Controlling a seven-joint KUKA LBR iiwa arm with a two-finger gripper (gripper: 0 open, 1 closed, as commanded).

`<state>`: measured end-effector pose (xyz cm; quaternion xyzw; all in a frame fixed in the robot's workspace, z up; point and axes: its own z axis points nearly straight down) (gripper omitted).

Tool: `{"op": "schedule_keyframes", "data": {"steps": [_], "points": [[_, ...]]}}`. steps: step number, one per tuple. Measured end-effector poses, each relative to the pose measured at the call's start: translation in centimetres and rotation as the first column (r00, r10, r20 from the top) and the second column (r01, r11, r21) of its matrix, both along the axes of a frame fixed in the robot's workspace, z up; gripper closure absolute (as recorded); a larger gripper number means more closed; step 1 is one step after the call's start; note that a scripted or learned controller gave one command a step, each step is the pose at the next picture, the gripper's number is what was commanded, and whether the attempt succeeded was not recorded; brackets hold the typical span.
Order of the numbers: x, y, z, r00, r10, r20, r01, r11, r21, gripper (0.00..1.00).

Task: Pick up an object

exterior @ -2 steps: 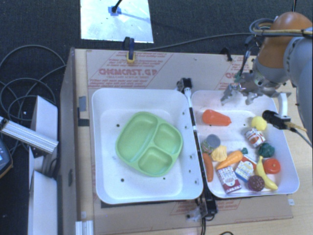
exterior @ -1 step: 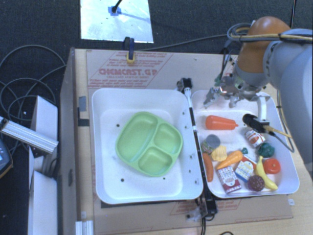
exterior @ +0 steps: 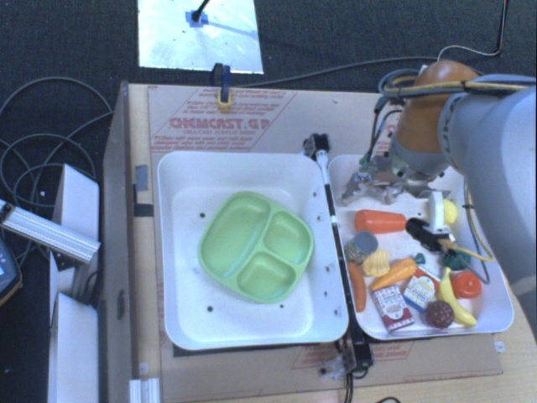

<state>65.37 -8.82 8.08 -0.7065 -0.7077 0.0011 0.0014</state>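
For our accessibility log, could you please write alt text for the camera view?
The gripper hangs over the right bin of toy food, holding nothing; the left bin holds a green divided plate.

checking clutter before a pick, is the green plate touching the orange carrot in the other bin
Apart. The camera view shows the green plate lying in the left bin, while the orange carrot lies in the right bin, the bin walls between them.

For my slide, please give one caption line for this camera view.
KUKA arm's hand hovers at the back of the right bin of toy food; green divided plate lies in the left bin.
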Motion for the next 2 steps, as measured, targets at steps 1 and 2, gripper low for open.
{"op": "schedule_keyframes", "data": {"steps": [1,2], "points": [[-3.9,-0.6,0.0,1.000,0.000,-0.001,0.000,1.000,0.000,0.00],[-2.1,-3.1,6.5,1.000,0.000,0.002,0.000,1.000,-0.001,0.00]]}}
